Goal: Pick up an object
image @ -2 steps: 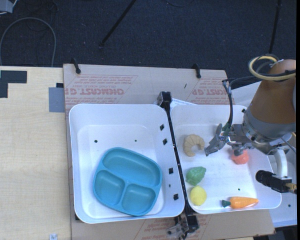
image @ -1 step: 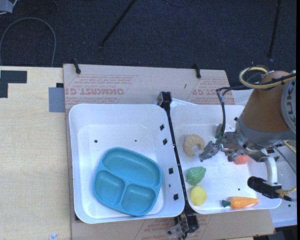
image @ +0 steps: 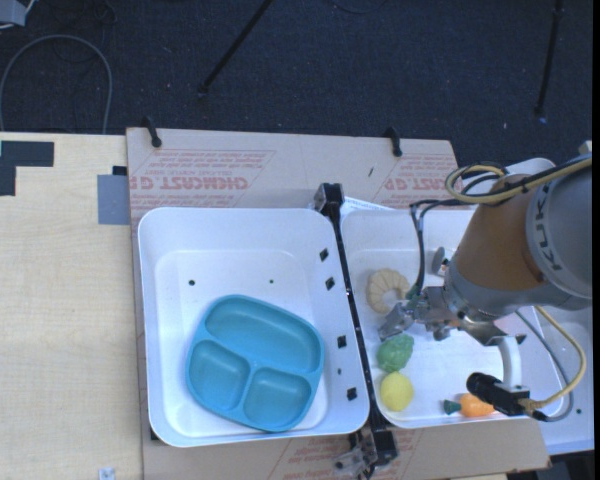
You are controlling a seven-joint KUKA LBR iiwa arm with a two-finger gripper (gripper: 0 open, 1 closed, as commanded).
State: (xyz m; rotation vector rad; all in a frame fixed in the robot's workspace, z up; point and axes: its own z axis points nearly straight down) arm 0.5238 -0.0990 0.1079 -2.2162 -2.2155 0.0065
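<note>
My gripper (image: 398,320) hangs low in the right bin (image: 435,230), reaching in from the right. It sits between a beige, croissant-shaped piece (image: 386,286) just above it and a green leafy-looking piece (image: 395,353) just below it. A yellow lemon-like piece (image: 396,392) lies near the bin's front wall. A small orange piece (image: 470,405) lies at the front right, partly hidden by the arm's gear. I see nothing held.
The left bin (image: 170,238) holds a blue divided plate (image: 254,362) at its front. A black divider rail (image: 342,298) runs between the bins. The grey and orange arm (image: 520,243) covers the right bin's right half.
</note>
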